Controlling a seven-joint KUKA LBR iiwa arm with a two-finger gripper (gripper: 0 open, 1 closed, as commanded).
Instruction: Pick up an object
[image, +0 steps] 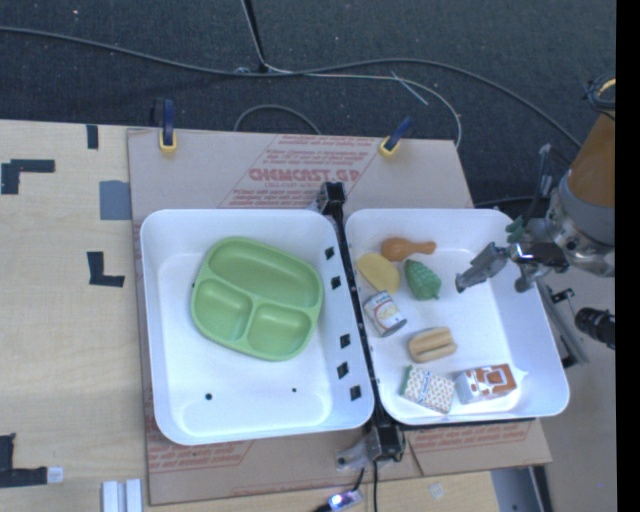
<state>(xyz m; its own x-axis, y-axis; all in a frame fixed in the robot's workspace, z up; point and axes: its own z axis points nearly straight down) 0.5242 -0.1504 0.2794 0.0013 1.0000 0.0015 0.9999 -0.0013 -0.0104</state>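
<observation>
White right bin (520, 330) holds 7 items; jaws look open, empty, at its right rim. Target isolated hotdog (432, 344); descend centred, vertical.

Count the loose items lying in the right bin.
7: chicken drumstick, yellow piece, green piece, small can, hot dog bun, patterned packet, orange-and-white carton. None looks hidden.

Single fixed camera above the surface (60, 300), looking down at a slant, far enough back to take in both white bins (160, 330) side by side, arm (590, 190) entering from the right edge
</observation>
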